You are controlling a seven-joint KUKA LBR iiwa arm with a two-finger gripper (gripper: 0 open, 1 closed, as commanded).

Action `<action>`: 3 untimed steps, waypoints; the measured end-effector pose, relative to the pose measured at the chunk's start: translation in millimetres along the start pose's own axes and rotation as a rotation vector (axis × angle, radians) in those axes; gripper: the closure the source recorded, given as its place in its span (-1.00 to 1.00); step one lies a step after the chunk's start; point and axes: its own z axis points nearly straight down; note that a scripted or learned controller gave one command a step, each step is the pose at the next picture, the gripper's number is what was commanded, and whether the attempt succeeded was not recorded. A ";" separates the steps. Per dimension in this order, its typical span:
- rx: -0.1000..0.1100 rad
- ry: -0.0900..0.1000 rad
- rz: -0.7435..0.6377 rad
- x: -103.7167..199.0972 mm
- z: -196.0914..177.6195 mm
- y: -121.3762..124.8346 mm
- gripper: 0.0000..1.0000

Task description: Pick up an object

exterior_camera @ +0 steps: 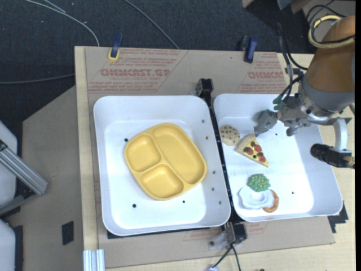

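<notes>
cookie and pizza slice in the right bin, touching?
Apart. The camera view shows a strip of white bin floor between the cookie and the pizza slice.

I see two white bins [107,151] on a tan surface [84,95] printed with red lettering. The left bin holds a plain yellow divided plate [164,160]. In the right bin, at ten o'clock, lies a beige speckled cookie [229,134]; beside it a yellow pizza slice [251,149] dotted red; at six o'clock, green broccoli [258,181]. Two blue clamps [250,49] sit at twelve o'clock.
</notes>
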 end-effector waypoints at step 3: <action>-0.011 -0.001 -0.002 3.4 94.5 1.8 -1.00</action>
